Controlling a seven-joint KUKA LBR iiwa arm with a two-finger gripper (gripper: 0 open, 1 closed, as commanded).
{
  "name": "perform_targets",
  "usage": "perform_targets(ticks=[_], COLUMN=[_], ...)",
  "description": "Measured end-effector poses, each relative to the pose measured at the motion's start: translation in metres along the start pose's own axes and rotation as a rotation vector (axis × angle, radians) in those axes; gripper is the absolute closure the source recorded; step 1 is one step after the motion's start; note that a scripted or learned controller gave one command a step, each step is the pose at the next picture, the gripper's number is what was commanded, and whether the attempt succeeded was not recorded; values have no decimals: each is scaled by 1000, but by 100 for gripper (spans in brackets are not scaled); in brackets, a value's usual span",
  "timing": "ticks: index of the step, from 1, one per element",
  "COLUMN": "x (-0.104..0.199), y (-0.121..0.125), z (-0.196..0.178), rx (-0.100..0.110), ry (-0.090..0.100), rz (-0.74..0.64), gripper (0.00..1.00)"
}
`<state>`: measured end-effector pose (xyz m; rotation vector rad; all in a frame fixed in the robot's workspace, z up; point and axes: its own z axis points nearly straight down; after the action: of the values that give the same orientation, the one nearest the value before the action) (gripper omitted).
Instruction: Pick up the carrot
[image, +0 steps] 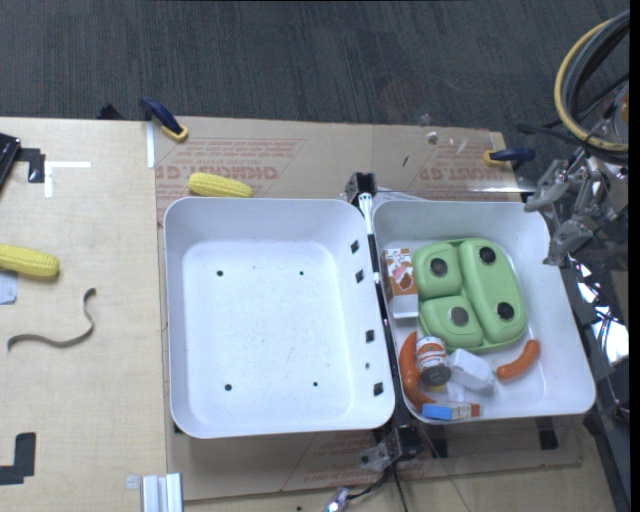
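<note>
Carrot (518, 361) lies untouched in the right bin (560, 395), just beside the green tray (470, 293), well below-left of the end effector (562, 215). We cannot tell its grip state. Approach and grasp remain.

Carrot (517, 361) in rt bin (560, 300), front-rt of tray (470, 293); lft bin (270, 310) beside it.

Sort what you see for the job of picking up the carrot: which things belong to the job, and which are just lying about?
Belongs to the job:
carrot
right bin holding it

Just lying about:
green tray
small jar
small carton
left bin
two corn cobs, one behind the left bin, one on the bench
</note>
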<state>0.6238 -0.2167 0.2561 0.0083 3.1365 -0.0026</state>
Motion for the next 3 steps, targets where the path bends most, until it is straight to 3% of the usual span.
perform_targets(ticks=[1, 2, 3], x=[62, 72, 147], y=[41, 123, 172], z=[119, 85, 64], rx=[1, -1, 0], ry=[3, 3, 5], rz=[421, 365, 390], gripper=[0, 0, 0])
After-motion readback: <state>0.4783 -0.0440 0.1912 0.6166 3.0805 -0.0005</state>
